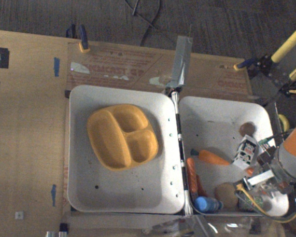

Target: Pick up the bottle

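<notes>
A blue-capped bottle (207, 204) lies on its side in the right bin's (211, 112) front corner, beside a carrot (214, 158); the arm's hand (258, 191) hovers nearby, its grip hidden, apparently positioning to grasp

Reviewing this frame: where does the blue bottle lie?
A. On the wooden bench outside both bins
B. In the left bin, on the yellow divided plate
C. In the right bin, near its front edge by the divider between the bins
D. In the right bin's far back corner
C: the blue bottle lies at the front of the right bin, close to the divider, while the yellow divided plate sits in the left bin.
</notes>
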`<state>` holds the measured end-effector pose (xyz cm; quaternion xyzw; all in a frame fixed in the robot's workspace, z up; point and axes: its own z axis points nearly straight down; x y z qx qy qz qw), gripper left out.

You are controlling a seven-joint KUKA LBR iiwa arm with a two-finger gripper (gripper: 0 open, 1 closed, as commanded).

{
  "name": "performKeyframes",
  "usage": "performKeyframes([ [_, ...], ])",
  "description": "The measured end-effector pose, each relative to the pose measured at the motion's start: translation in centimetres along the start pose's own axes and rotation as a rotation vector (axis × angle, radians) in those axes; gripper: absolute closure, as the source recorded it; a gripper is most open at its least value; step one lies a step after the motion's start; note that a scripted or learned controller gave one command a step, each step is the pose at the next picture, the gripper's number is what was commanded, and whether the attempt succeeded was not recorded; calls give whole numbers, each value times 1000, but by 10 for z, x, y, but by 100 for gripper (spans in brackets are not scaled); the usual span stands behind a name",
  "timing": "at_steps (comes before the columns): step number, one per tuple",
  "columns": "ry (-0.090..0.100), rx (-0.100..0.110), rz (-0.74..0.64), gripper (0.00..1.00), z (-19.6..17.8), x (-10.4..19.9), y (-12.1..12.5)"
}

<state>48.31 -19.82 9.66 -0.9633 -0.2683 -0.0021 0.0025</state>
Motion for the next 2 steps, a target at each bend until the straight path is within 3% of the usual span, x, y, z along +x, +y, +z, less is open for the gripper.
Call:
performKeyframes([
  [1,-7,-2,128,100,-34,39,1],
  [2,-6,-3,205,100,-188,75,71],
])
